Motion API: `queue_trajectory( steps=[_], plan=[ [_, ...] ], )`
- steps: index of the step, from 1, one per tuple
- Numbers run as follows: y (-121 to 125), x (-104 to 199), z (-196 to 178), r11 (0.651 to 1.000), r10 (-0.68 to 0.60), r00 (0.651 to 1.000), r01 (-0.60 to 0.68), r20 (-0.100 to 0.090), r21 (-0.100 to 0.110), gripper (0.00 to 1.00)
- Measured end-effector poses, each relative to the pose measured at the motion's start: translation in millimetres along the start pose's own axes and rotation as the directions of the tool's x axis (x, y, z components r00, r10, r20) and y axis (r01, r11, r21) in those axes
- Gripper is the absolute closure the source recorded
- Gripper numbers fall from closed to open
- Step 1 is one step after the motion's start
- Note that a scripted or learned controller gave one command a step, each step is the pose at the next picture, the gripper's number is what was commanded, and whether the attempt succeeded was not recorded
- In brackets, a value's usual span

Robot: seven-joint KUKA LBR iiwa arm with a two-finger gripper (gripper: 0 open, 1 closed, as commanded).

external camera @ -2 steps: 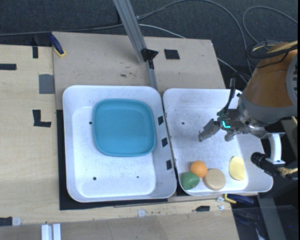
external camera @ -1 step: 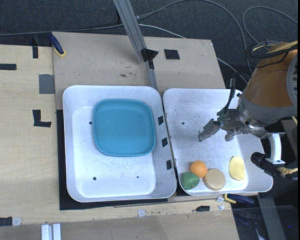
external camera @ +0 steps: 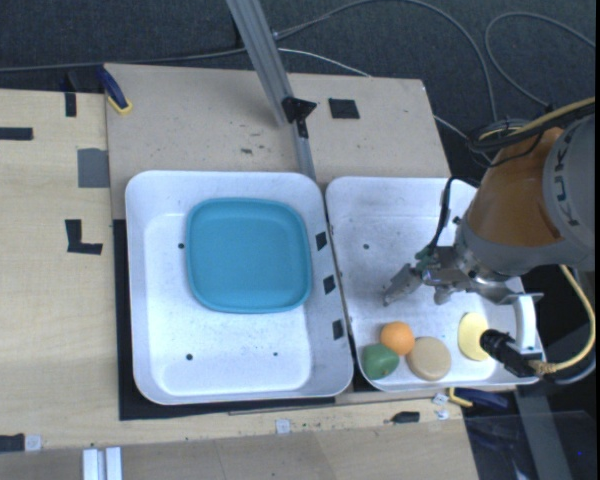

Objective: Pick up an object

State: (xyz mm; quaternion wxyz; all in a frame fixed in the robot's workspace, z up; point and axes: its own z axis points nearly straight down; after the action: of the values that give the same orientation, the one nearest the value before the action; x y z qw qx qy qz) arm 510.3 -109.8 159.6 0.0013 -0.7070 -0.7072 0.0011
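Along the near edge of the right bin (external camera: 400, 203) lie four small things in a loose row. A green piece (external camera: 378, 361) sits nearest the divider, with a round orange ball (external camera: 397, 337) touching its upper side. Just beside them lies a tan, flattish round piece (external camera: 430, 358), and farther right a pale yellow piece (external camera: 471, 335) rests close to the bin's right wall. All four look smooth and rounded, like toy food; their exact kinds cannot be told.

Above this row hangs the gripper (external camera: 400, 290), slanting down to the left over the bare speckled floor of the right bin. Its fingers are spread apart, with nothing between them, and its tips are near the orange ball but apart from it. Behind it rises the arm (external camera: 515, 208), grey with a wide orange band, reaching in from the right.

In the left bin (external camera: 145, 268) a blue square plate (external camera: 248, 254) with rounded corners lies flat toward the far side. Both bins are white, shallow and scuffed with dark specks.

The bins rest on a light wooden bench (external camera: 40, 218) marked with dark tape patches. A grey metal rod (external camera: 265, 53) runs from the far edge down toward the gap between the bins. Beyond the bench lies dark carpet (external camera: 130, 13) with thin cables (external camera: 400, 18) looping across it.
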Motion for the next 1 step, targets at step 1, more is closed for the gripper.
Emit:
queue_trajectory(
  steps=[1],
  plan=[
    [-0.3, 3.1, 61.3, 1.0, 0.0, 1.0, 0.0, 0.0, 0.0, 0.0]
  ],
)
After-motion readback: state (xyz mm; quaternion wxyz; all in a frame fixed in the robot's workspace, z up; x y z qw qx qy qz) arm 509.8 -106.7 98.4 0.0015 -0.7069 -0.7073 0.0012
